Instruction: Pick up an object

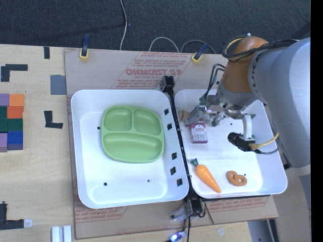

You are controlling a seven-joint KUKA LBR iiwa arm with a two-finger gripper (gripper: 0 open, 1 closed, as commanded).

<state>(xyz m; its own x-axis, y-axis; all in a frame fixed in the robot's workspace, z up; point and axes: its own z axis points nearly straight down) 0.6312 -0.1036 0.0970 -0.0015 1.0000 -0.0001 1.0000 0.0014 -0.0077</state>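
Bench: wood top under a cardboard sheet, 2 white bins side by side.
Arm: grey with an orange band, reaching in from the right over the right bin.
Left bin: holds 1 green divided plate.
Gripper: low over the small carton; grip state, cannot tell.
Carrot: near the front edge of the right bin.
Pretzel: just beside the carrot.

Grey arm enters from right, orange-banded wrist bent down over the gripper (low, tilted leftward), metal body just behind the tips.
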